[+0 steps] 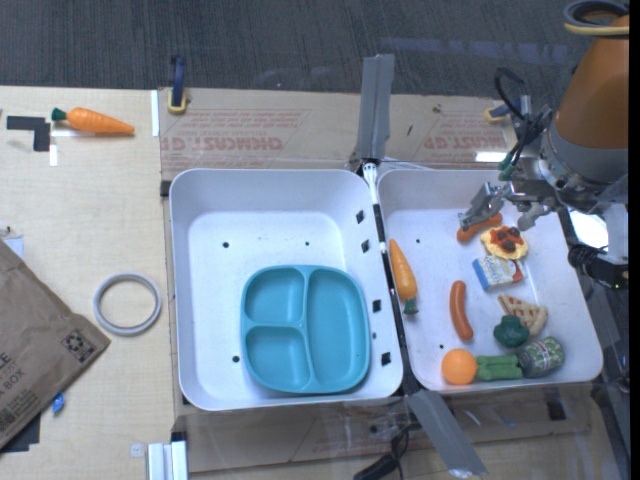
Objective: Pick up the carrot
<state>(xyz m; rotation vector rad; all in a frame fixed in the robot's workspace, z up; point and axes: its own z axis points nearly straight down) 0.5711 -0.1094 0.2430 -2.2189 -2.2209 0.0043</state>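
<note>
The carrot (402,271), orange with a green stub at its lower end, lies in the right bin (430,193) against the left wall, pointing up and down. My gripper (505,208) hangs over the bin's upper right part, well to the right of the carrot and apart from it. It is open, with nothing between its fingers (482,207). Just beneath it lie a pizza slice (503,242) and a small orange-red piece (468,234).
The right bin also holds a sausage (459,310), an orange (459,366), a blue-white packet (497,271), broccoli (512,330) and a can (541,355). A teal divided plate (305,330) sits in the left bin (200,268). A second carrot (95,121) and a tape ring (127,302) lie on the bench at left.
</note>
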